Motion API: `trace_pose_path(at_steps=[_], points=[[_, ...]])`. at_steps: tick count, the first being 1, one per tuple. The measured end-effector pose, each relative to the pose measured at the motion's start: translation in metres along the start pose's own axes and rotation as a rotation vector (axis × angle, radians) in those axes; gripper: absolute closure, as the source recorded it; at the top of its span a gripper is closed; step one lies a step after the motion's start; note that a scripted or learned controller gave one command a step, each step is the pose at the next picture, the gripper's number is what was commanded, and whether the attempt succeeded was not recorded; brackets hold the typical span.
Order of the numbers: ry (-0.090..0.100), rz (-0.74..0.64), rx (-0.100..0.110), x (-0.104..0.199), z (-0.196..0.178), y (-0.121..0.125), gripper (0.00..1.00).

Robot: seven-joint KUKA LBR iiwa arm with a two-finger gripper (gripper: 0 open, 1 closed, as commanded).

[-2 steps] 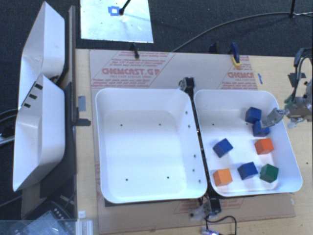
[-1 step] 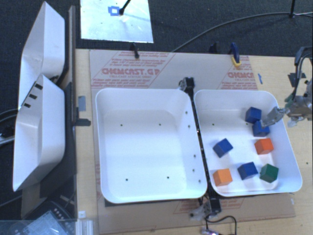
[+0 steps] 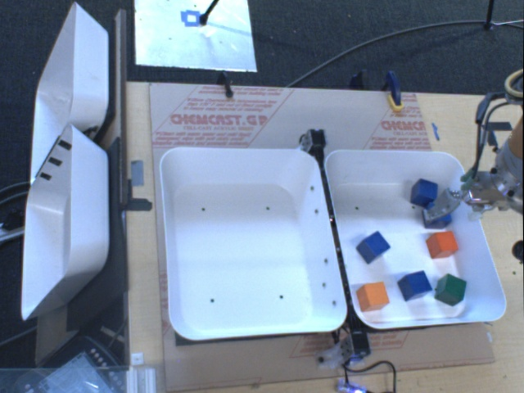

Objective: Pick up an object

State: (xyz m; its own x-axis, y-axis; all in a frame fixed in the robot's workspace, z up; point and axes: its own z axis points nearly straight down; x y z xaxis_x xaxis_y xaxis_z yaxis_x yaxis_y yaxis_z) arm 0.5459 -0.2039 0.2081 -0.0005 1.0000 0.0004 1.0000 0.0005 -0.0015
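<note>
In the right bin [image 3: 483,256], six cubes — blue cube [image 3: 424,192] at twelve o'clock, sitting square, no long axis. Gripper [image 3: 446,207] at its five o'clock, touching it; fingers' state — cannot tell. Left bin [image 3: 176,166] beside it.

We see two white bins: the left bin [image 3: 246,244] plain white with small dark dots on its floor, the right bin [image 3: 483,260] also white. Inside the right bin, three blue cubes [image 3: 372,246] [image 3: 414,284] [image 3: 423,192], two orange cubes [image 3: 372,295] [image 3: 441,244], and one dark green cube [image 3: 450,289]. Beneath the bins, a pale sheet [image 3: 246,117] carries red lettering. The surface [image 3: 139,244] is light tan. The hand [image 3: 453,203] is silver-grey.
</note>
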Motion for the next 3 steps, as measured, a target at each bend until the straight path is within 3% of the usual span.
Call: trace_pose_path(at_steps=[1, 2, 3], points=[[0.001, 0.001, 0.002, -0.002, 0.053, -0.011, 0.0], [-0.003, 0.001, -0.006, -0.004, 0.092, -0.004, 0.0], [-0.006, 0.001, -0.012, -0.005, 0.079, -0.002, 1.0]])
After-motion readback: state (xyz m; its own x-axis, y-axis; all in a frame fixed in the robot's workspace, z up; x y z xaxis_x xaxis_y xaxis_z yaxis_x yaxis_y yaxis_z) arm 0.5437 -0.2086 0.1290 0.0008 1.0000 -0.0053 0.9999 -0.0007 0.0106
